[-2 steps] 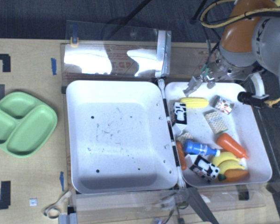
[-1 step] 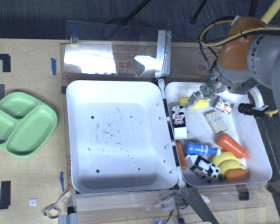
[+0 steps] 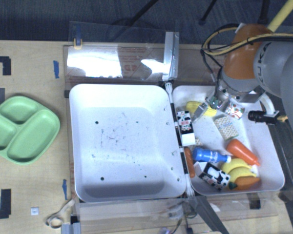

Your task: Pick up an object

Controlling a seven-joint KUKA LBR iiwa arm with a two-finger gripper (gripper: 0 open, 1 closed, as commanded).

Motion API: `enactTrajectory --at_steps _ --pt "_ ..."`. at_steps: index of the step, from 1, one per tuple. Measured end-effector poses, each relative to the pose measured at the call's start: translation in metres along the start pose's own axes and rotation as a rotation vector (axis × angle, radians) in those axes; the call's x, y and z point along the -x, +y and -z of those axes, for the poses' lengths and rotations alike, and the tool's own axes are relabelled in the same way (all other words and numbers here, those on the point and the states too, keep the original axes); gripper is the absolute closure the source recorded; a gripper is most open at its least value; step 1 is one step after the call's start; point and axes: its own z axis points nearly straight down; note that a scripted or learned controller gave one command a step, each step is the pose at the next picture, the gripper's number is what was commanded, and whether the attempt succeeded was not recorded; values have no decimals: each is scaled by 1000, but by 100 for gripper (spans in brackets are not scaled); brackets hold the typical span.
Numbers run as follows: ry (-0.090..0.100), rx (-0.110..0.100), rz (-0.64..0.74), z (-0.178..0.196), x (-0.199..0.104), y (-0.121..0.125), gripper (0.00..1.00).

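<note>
Camera view: arm reaches in from the right w/ the claw low over the far part of the right bin; its tip sits right at a yellow object, prob. a toy banana or similar; can't tell whether the claw is wide, narrow or holding anything, the wrist hides that.

Step in hand, by my read: the approach / descent onto a pick, w/ the yellow object as the likely target; nothing visibly lifted.

Rel. to the claw: a small patterned pouch just beside it, nearer the camera; a black-and-white carton to its left along the bin wall; further toward the camera, well apart from the claw, a blue bottle, an orange carrot toy, a yellow banana and a cow-print toy, packed close together; left bin beyond the divider; green divided plate far left on the counter.

Next move calls for: centring over the yellow object, closing firmly, then a straight lift; clutter is tight, so a neighbour could get nudged or the grasp could slip.
</note>
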Motion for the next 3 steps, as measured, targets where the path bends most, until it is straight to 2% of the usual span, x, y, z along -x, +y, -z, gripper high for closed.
enactTrajectory --at_steps 1,2,3 --pt "-7 15 3 11 0 4 100" --pt "-7 22 -223 103 -21 19 100" --pt "-5 19 -232 88 6 -1 100"
